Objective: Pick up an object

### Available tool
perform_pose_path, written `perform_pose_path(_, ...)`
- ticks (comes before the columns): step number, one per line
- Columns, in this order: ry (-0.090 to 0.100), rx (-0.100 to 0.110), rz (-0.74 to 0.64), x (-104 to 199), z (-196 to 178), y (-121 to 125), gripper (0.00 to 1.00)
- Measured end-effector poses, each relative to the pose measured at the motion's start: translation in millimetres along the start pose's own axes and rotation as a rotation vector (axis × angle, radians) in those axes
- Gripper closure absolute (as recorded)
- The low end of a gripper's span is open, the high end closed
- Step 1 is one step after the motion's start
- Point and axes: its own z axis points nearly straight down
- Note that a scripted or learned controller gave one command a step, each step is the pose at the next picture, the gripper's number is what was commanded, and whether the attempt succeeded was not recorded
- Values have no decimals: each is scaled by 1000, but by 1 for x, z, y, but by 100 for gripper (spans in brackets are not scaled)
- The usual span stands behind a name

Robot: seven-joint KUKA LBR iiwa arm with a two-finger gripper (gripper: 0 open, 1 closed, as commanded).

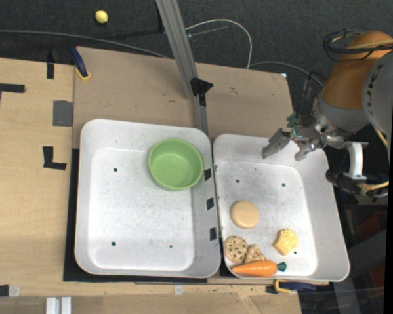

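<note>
carrot: light, stiff, slick; to be gripped mid-length, beside cookie. gripper: fingers spread, nothing held.

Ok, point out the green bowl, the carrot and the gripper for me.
Green bowl (175, 164), camera view, on the middle of its inside.
Carrot (256, 268), camera view, on the middle of its orange body.
Gripper (289, 149), camera view, midway between its two fingertips, which stand apart.

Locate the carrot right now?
The carrot lies at the near edge of the right bin, just below the cookie and left of the corn piece.
</note>
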Motion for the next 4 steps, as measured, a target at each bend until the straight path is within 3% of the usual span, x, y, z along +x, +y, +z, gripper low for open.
perform_pose_path(1, 0, 0, 0, 0, 0, 0, 0)
perform_pose_path(2, 0, 5, 0, 5, 49, -9, 0)
perform_pose_path(3, -1, 5, 0, 1, 105, -2, 0)
perform_pose_path(4, -1, 2, 0, 2, 116, -2, 0)
